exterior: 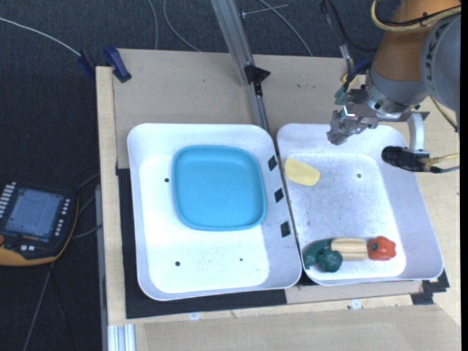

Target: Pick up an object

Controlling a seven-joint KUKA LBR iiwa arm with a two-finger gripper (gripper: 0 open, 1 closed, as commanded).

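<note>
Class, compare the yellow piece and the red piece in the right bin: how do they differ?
The yellow piece is pale and flattish; the red piece is bright and rounder. The yellow piece lies alone by the bin's left wall; the red piece sits at the near edge against a tan piece. Both lie in the right bin.

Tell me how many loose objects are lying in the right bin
4. A pale yellow piece lies near the right bin's upper left. Along its near edge sit a dark green item, a tan piece and a red item. None looks hidden.
</note>
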